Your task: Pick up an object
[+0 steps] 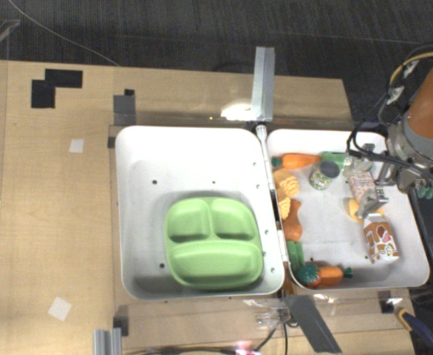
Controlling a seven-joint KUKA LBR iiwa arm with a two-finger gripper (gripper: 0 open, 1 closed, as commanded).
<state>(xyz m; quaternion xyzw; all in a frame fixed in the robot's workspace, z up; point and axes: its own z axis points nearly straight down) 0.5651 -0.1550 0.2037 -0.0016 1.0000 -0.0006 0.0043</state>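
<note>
Toy food fills the right bin (416, 272), which you will find in the right half of the frame, and any piece of it could serve as the object to pick. You can see a carrot (300, 160) along the bin's upper edge, with a small jar (324, 174) just beside it and a green item behind that, too small to name. Down the bin's left wall lie a yellow corn-like piece (287, 186) and an orange piece (292, 222), and at the lower edge a second carrot (321, 274) rests against the rim. Toward the right side of the bin a small carton with brown spots (380, 242) lies tilted, and a yellow piece (355, 208) peeks out above it. The tool (373, 198) hangs low over that right side, just above the carton and beside a pale packet (360, 183); you cannot tell from this view whether it is released or clenched, and nothing is visibly caught in it. The left bin (142, 161) holds a green divided tray (213, 241) in its lower half. Both bins sit on the wooden desk (46, 235).
</note>
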